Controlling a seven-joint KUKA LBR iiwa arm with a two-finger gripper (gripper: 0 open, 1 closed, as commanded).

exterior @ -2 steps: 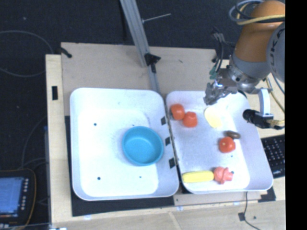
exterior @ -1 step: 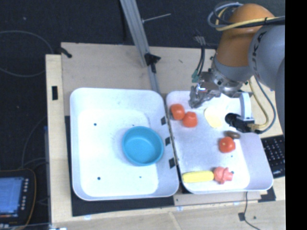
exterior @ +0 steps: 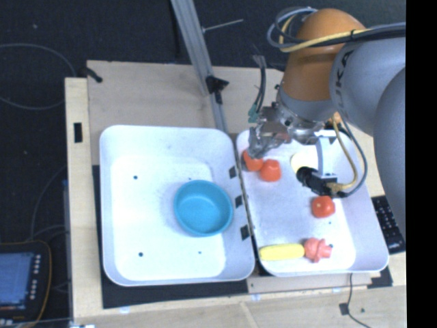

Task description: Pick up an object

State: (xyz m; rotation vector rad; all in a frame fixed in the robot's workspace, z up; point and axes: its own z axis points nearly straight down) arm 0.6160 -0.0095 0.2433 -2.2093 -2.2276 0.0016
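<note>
Orange object (right bin) beneath fingers.

Bench carries two white bins, left bin and right bin side by side, metal pole slanting above, small screen at lower left.

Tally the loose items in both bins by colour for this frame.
Orange-red: 3, one under the pincer, one beside it, one farther right
Blue: 1, bowl
Yellow: 1, banana-like piece
Pink: 1, small piece
Total: 6
</note>
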